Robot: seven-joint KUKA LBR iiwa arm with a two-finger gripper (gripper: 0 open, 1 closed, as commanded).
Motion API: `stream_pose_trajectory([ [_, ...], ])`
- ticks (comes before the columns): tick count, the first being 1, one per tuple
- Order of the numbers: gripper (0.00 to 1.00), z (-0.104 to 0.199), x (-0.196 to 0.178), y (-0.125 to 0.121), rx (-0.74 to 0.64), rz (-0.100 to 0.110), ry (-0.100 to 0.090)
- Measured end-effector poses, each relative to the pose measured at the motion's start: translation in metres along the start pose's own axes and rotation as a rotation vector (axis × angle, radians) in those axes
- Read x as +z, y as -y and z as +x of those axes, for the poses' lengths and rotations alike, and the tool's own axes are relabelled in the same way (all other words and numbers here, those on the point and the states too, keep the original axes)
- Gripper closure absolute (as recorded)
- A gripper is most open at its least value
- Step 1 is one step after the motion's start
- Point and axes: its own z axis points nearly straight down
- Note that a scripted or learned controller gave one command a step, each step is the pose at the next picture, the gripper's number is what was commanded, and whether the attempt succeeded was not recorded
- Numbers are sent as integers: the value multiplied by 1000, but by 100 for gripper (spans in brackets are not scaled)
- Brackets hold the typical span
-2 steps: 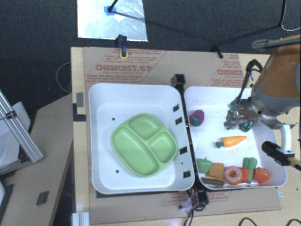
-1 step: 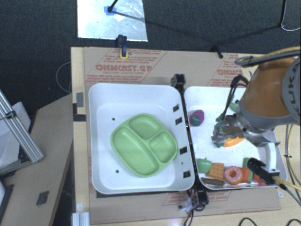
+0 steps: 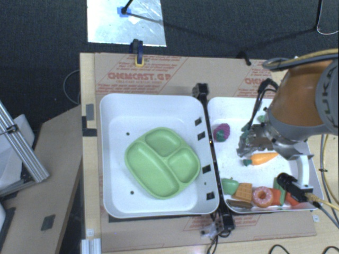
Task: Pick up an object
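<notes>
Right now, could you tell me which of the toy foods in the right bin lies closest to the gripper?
The orange carrot, lying right beside the gripper. The purple piece and the pink donut sit farther off.

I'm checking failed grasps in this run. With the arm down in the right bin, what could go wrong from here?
The gripper sits beside the orange carrot, not clearly around it, so a close may miss or nudge it away. The toys crowded along the right bin's near wall, like the pink donut, leave little room for fingers.
</notes>
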Motion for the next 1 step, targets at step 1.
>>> stream_pose_trajectory([
  [1, 100, -9, 6, -4, 5, 0, 1],
])
